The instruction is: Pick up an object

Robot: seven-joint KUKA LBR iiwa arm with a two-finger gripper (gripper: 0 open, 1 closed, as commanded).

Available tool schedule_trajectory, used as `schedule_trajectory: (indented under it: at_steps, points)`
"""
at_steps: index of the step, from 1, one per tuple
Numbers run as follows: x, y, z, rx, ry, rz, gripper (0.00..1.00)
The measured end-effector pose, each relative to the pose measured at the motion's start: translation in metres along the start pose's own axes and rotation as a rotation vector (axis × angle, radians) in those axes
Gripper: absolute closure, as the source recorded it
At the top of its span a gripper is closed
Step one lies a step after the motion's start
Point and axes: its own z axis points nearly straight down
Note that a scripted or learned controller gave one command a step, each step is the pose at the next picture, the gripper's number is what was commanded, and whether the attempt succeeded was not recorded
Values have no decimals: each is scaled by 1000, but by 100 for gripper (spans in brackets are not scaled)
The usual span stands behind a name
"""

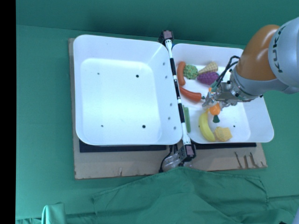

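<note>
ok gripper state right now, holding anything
gripper: over the right bin, just above a small orange toy; open or shut cannot be told, no grasp visible.

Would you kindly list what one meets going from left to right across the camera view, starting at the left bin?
Left bin → divider rod → orange sausage → green cluster → purple grapes → pincer → arm's orange band.
</note>
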Motion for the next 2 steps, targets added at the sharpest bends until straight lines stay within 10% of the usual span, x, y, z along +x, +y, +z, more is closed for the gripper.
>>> schedule_trajectory:
  at_steps: [1, 2]
  points:
    - [0, 0, 0, 1, 0, 0, 0]
    - [-23, -40, -66, 8, 1, -1, 0]
